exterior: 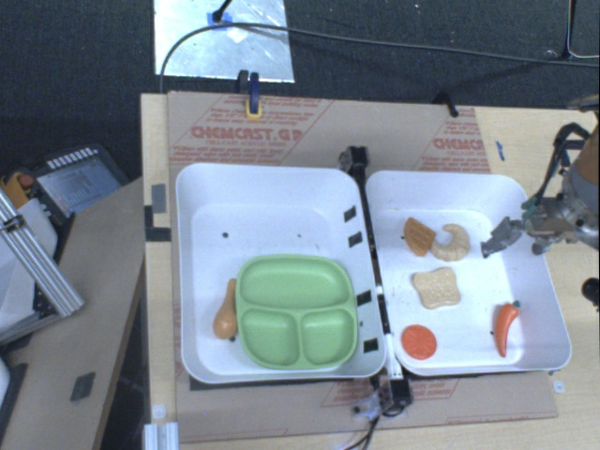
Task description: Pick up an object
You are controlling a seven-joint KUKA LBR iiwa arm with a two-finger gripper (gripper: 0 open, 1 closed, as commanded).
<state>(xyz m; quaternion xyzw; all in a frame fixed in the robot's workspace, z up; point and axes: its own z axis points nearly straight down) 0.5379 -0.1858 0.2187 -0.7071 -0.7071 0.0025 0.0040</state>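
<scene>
The jaws (497, 240) hang over the right bin's (539, 359) right side, near its upper edge, and whether they are wide or narrow cannot be told. Nothing shows between them. Just left of them lie a curved pale piece (454, 242) and a brown pastry-like piece (419, 236), touching. Below sit a toast slice (437, 288), a red-orange disc (419, 342), and an orange carrot (505, 326) near the right wall. The left bin (202, 251) holds a green divided plate (296, 310) with a tan pear-shaped piece (226, 312) beside it on the left.
</scene>
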